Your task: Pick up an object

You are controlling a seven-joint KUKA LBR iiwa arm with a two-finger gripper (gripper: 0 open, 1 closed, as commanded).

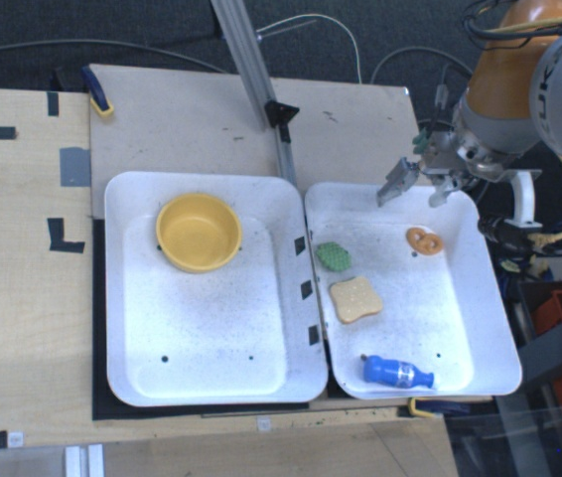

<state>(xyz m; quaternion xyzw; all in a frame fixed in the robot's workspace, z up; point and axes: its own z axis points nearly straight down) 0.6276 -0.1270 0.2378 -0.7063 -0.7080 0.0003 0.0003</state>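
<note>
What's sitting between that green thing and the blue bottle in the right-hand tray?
In the camera view, a slice of toast lies between the green piece and the blue bottle, all apart from one another on the right tray.

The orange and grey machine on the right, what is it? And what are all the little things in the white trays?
That is a robot arm. One camera above the bench looks down at it. At its end is a grabbing tool with two fingers, spread open and holding nothing. It hangs over the far edge of the right bin. In that bin lie a small pretzel, a green scrubby piece, a slice of toy bread and a blue bottle on its side. The left bin holds a yellow bowl.
</note>
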